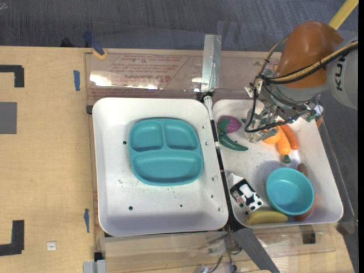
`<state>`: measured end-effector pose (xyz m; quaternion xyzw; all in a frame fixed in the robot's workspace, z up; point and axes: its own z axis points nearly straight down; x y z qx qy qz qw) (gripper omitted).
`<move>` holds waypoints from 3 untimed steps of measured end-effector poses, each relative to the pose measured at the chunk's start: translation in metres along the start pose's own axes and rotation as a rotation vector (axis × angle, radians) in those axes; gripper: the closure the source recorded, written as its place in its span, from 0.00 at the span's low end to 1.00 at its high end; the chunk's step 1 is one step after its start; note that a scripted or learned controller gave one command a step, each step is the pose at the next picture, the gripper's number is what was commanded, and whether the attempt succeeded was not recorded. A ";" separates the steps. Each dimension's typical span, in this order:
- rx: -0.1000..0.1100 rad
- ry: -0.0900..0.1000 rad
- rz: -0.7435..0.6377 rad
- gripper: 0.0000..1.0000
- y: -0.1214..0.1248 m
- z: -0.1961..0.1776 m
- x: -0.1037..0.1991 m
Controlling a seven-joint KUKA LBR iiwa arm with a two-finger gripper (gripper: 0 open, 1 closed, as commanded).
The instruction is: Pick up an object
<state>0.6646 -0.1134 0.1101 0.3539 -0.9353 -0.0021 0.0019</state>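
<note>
The end effector [263,124] hangs low over the far end of the right bin [330,181], between a purple-and-green toy vegetable [230,125] and an orange carrot [284,139] — whether it is apart or together I cannot tell. Nearer sit a teal bowl [290,191], a banana [267,216] at the front rim and a black-and-white toy [245,194]. The left bin [108,169] holds a teal divided plate [166,151] — bare floor all round it.

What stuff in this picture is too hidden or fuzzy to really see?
1. Camera view: the tool is blurred and sits under the arm's wrist, so its grip on anything is unclear.
2. The carrot is partly covered at its upper end by the tool.
3. The banana is partly tucked under the teal bowl.
4. A brown thing by the bowl is too small to name.
</note>
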 end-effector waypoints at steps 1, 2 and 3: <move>0.010 -0.010 0.109 1.00 0.013 0.021 -0.018; 0.005 -0.007 0.284 1.00 0.012 0.021 -0.016; 0.014 -0.023 0.304 1.00 0.059 -0.084 -0.061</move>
